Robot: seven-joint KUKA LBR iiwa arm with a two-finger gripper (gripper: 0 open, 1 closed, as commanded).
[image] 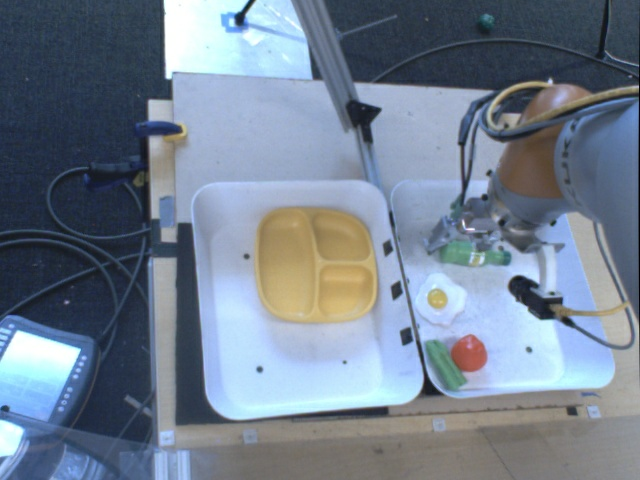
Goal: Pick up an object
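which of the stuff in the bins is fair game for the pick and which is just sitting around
For the pick:
- green bottle, lying right under the gripper
- fried egg toy
- red tomato toy
- green bean pod
All lie in the right bin.

Lying about:
- yellow divided tray in the left bin
- grey pole
- floor cables
- handheld screen unit

The gripper [462, 230] hangs over a green bottle [474, 257] in the right bin [590, 363], near a fried egg [440, 299], a tomato [468, 352] and a yellow tray [316, 264] in the left bin [225, 368].
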